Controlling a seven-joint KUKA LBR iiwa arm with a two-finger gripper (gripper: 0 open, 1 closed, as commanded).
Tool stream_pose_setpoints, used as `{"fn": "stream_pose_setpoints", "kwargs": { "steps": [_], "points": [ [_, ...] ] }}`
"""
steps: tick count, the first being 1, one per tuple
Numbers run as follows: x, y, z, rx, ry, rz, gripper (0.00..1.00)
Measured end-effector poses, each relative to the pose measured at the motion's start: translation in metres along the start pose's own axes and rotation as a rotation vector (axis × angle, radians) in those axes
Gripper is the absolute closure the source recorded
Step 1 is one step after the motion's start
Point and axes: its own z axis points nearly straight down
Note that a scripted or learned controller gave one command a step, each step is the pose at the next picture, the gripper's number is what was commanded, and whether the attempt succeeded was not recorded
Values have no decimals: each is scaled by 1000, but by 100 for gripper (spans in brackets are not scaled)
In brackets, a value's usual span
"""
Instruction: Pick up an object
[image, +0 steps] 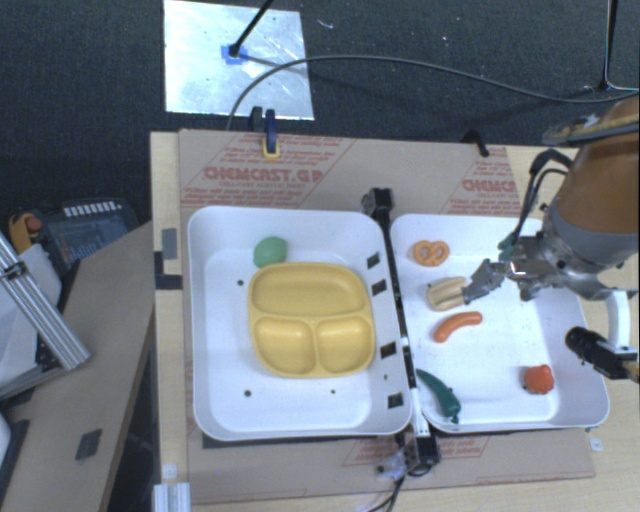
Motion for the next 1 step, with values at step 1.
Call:
{"fn": "stream_pose_setpoints", "kwargs": {
  "steps": [1],
  "points": [
    [0, 2, -5, -11, -1, -2, 0]
  ]
}}
